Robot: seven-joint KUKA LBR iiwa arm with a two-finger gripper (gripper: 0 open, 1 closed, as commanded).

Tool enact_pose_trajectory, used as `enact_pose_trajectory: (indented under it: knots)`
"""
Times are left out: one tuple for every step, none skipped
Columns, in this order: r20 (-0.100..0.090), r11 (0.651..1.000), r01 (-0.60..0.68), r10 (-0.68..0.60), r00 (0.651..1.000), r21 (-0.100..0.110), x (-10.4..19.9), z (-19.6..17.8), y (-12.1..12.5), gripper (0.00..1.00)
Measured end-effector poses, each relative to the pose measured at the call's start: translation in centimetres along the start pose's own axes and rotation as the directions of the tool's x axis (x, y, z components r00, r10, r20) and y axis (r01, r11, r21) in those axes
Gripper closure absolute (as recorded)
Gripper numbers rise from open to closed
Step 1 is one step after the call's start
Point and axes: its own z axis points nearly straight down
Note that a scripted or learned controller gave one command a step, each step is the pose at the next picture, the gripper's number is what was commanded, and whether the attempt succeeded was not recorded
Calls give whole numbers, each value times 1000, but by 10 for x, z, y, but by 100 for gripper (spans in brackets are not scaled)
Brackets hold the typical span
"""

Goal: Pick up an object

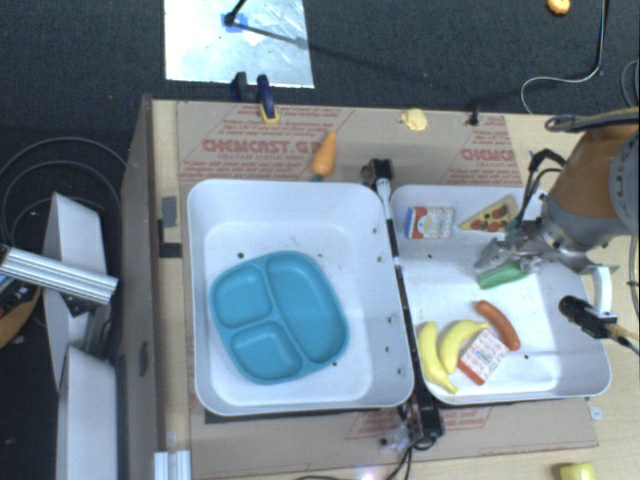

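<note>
My gripper [497, 259] is low in the right bin [580, 373], near its far right side. It sits directly over a green block [505, 276], whose lower edge shows beneath it. A pizza slice [489, 216] and a small red and white carton [430, 222] lie along the bin's far wall. In front of the gripper lies a red sausage [499, 324]. Two bananas [442, 348] and a red and white packet [483, 355] lie toward the near side. A blue divided plate [277, 314] rests in the left bin [230, 218].
An orange carrot [323, 155] and a small yellow piece [413, 120] lie on the cardboard behind the bins. A blue clamp [255, 88] stands at the bench's far edge. The bare floor of the right bin [440, 278] stretches left of the gripper.
</note>
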Motion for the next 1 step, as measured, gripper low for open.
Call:
enact_pose_trajectory:
  knots:
    - [1, 1000, 2, -2, 1000, -7, 0, -12, 3, 100]
